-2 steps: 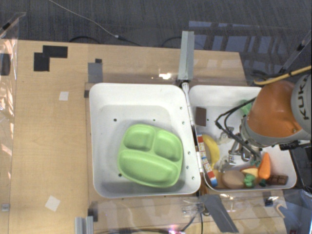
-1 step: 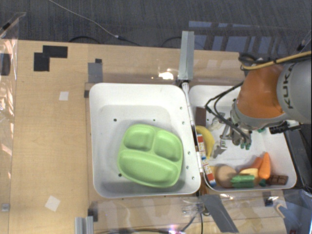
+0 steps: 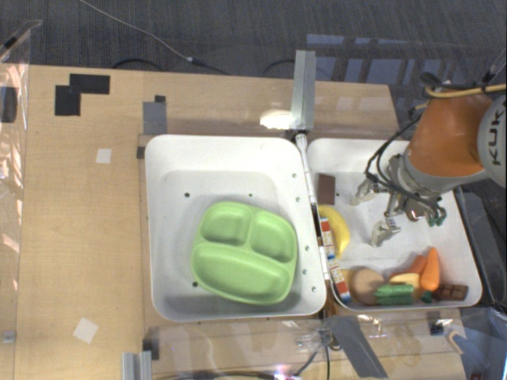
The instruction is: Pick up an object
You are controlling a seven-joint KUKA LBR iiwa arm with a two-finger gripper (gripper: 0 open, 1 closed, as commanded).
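My gripper hangs over the middle of the right bin, below the orange band of the arm. A yellow banana lies to its left, a short way off. Along the bin's near edge lie a brown round item, a green block, a yellow piece, an orange carrot and a dark brown bar. Nothing appears under the gripper but bare bin floor.
The left bin holds a light green divided plate. A small brown block and a striped packet lie against the right bin's left wall. A metal post stands behind the bins.
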